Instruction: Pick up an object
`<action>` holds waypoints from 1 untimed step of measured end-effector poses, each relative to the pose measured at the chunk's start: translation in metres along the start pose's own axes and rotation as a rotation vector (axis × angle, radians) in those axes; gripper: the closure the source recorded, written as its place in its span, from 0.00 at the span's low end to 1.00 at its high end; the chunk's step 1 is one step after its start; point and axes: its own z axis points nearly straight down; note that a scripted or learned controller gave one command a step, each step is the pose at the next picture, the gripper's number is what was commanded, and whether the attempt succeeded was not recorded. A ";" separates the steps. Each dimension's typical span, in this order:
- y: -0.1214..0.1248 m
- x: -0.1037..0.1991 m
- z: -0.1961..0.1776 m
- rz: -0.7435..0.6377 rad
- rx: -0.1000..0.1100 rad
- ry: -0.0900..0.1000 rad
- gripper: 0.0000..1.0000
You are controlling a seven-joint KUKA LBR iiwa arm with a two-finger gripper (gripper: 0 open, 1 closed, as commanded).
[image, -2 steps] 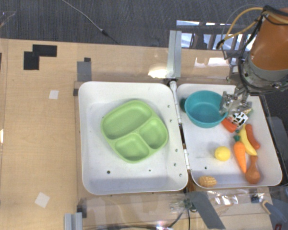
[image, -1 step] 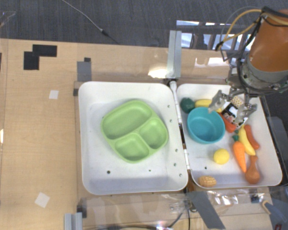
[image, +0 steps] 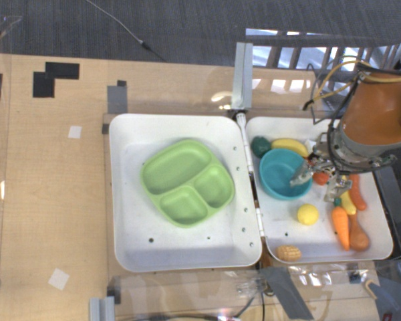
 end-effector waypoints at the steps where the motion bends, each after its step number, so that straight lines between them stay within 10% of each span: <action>1: 0.020 0.023 0.007 -0.007 0.011 -0.007 0.00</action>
